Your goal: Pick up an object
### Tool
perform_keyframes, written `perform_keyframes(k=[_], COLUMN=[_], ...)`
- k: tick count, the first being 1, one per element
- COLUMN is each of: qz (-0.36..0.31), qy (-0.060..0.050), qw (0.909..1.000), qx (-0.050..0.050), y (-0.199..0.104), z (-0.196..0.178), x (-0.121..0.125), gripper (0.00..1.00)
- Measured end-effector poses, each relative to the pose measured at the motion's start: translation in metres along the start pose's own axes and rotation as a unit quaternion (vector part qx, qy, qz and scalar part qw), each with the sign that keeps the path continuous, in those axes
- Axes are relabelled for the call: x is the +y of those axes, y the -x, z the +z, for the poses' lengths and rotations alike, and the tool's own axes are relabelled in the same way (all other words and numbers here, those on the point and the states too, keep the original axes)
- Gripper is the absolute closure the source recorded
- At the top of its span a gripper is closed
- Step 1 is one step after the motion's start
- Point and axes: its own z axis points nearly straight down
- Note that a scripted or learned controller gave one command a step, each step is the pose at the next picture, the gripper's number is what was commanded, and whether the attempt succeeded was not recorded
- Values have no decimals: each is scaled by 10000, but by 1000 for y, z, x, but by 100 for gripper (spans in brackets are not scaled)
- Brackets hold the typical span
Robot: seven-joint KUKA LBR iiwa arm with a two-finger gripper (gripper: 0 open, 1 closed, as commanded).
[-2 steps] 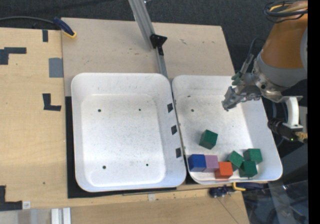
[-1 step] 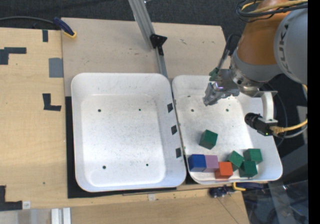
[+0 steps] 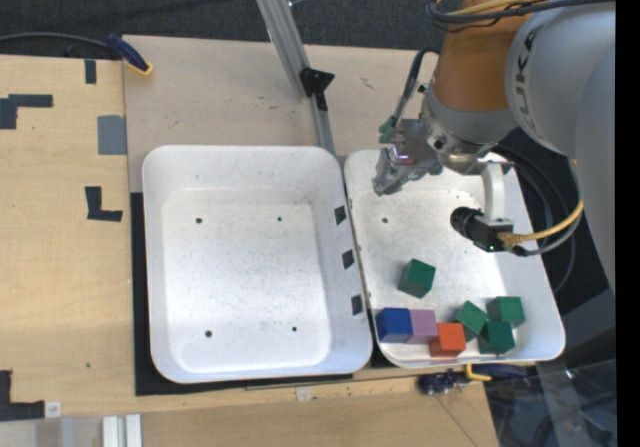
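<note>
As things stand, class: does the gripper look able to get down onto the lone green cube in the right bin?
Probably yes. The gripper hangs over the right bin's far end, and the lone green cube sits apart from the other blocks, with bare floor around it and nothing above.

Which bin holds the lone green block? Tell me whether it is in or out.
In. The green block sits on the floor of the right bin, apart from the cluster of blocks along its near edge.
</note>
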Motion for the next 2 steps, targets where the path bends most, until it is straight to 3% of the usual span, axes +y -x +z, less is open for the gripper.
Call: perform_keyframes(k=[1, 2], qz=[1, 1], qy=[2, 0], qw=[10000, 10000], qx=[-2, -2], y=[-49, -101], z=[5, 5], x=[30, 44], gripper=[100, 100])
